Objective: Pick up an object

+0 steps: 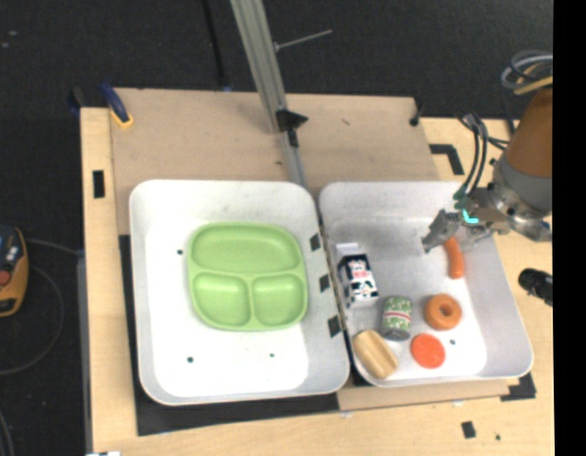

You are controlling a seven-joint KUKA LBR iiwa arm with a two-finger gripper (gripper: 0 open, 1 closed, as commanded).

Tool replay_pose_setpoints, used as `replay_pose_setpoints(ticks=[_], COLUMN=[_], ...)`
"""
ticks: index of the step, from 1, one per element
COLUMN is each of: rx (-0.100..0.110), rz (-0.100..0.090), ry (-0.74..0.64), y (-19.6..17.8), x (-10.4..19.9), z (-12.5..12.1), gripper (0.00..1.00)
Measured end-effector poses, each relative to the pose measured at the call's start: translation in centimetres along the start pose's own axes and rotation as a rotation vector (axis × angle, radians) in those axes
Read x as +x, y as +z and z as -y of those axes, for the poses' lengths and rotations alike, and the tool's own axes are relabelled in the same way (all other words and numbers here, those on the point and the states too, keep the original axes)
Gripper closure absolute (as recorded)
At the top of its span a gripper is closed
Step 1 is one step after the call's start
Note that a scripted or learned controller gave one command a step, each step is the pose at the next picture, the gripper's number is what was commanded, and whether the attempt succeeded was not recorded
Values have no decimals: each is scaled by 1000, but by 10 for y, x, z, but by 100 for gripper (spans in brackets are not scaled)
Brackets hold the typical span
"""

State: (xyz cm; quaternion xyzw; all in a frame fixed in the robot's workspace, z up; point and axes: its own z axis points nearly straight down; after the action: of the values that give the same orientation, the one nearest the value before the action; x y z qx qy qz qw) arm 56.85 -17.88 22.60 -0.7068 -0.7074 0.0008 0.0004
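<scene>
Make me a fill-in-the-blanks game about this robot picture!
1. The green divided plate lies in the ____ bin.
2. The plate has ____ compartments.
3. The orange carrot lies just below the robot's ____.
4. The doughnut sits in the ____ bin, near a small green can.

Missing words: left; three; gripper; right

Green divided plate point(246, 275) in left bin point(155, 359), tool point(451, 228) above right bin point(506, 335), beside orange carrot point(455, 258)
</scene>
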Motion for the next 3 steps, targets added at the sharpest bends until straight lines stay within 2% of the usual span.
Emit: replay_pose_setpoints(ticks=[1,3], rx=[-3,3], rz=[1,0], ry=[-1,2], y=[-1,98], x=[0,-3], z=[-1,10], gripper=[0,0])
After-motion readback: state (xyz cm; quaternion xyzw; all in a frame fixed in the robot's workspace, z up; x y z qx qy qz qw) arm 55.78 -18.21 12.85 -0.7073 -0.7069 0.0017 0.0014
